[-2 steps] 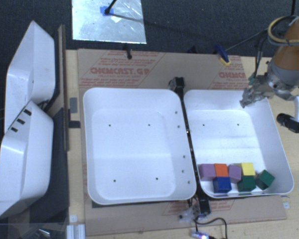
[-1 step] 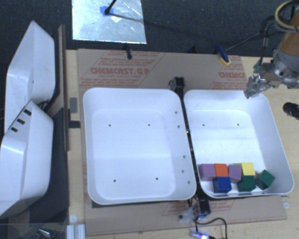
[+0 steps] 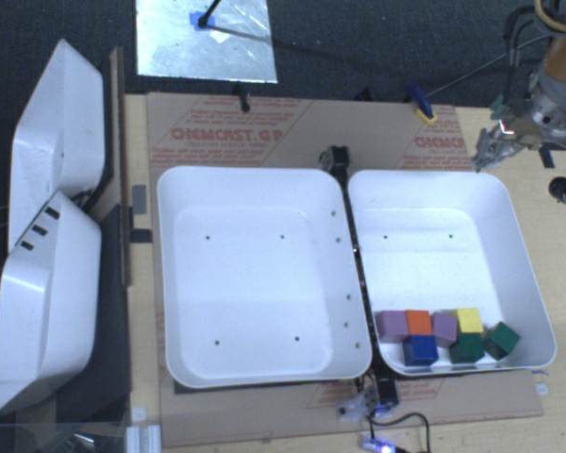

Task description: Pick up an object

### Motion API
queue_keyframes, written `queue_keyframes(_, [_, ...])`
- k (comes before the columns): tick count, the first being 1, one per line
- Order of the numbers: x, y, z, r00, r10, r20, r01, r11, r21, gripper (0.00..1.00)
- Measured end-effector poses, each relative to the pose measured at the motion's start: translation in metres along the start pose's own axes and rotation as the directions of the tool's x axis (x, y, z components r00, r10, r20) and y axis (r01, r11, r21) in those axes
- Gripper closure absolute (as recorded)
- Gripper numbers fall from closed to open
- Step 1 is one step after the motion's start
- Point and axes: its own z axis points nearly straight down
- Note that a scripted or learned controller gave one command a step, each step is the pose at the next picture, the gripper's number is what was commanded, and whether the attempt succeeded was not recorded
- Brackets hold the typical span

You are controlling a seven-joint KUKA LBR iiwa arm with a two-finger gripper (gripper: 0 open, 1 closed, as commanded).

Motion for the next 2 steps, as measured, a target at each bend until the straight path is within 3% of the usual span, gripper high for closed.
queue_keyframes(1, [0.0,0.001,-0.04,1.0,0.001,0.0,-0.001,1.0,0.001,1.0])
queue_keyframes(2, [0.049,-0.001,-0.024,1.0,-0.002,-0.002,0.002,1.0,0.005,1.0])
